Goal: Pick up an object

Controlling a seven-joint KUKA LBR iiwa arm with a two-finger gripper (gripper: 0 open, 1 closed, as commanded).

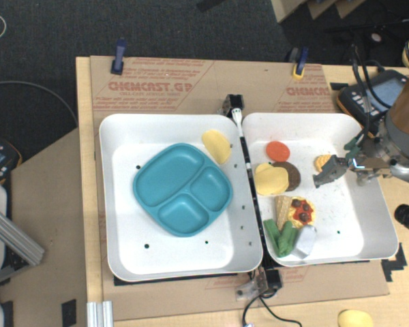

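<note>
My gripper (326, 173) hangs low over the right bin (368, 244), in its right half, reaching in from the right edge. A small orange-yellow toy (322, 161) lies just beside its tip, toward the back. To the gripper's left sit a yellow food piece (270, 178) on a brown disc (293, 176) and a red round piece (278, 150). A pizza slice (300, 212) and green vegetables (281, 237) lie nearer the front. Nothing shows in the gripper's hold.
The left bin (123, 237) carries a teal divided plate (183, 189) and a yellow lump (217, 145) at its back right corner. A black clip (233, 104) sits where the bins meet. Cables and a device (368, 94) crowd the back right.
</note>
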